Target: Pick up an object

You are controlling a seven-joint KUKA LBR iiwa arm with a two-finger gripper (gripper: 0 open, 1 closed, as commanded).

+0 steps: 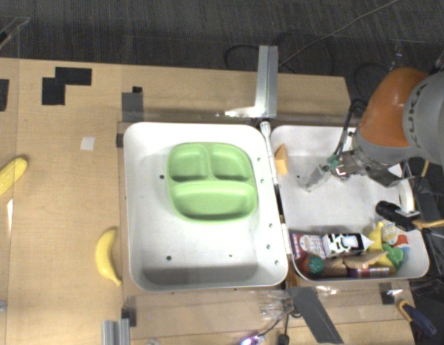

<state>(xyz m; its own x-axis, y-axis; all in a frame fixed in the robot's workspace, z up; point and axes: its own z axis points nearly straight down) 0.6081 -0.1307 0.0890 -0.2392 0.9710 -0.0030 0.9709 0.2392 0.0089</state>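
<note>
My gripper hangs low over the bare middle of the right bin, reaching in from the right under the orange-banded wrist. Nothing shows between its tips. A pile of objects lies along that bin's front wall: a dark brown packet with a black-and-white label, a green round item, a brown bar and yellow and red toys. A small orange-tan piece rests against the bin's left wall, to the left of the gripper.
The left bin holds a green divided plate. Outside the bins, a yellow banana and a corn cob lie on the wooden bench at the left. A metal post stands behind the bins.
</note>
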